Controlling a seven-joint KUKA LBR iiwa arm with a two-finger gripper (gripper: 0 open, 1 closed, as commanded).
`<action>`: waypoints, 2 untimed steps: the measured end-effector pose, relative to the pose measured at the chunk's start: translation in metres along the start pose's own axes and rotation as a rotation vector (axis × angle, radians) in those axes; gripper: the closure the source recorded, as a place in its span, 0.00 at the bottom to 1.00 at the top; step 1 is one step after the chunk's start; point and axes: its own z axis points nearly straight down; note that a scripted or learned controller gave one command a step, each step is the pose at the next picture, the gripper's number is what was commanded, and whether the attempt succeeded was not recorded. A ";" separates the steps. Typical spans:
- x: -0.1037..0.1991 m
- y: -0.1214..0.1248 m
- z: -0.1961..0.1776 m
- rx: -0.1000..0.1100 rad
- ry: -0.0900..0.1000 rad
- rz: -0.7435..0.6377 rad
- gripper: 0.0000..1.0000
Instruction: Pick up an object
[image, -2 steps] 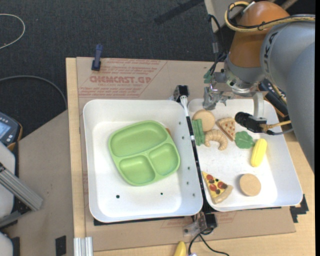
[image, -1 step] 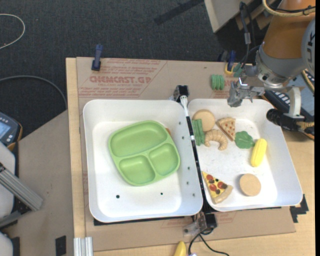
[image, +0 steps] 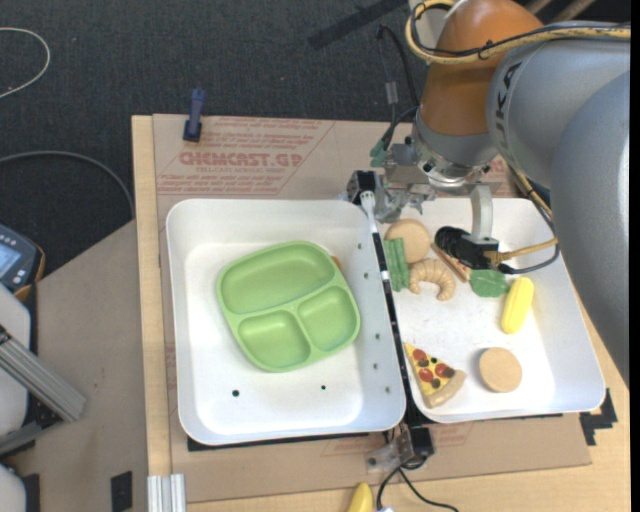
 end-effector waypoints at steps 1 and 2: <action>-0.005 0.000 -0.014 -0.006 -0.002 0.006 1.00; -0.104 -0.023 0.019 0.001 -0.005 0.016 1.00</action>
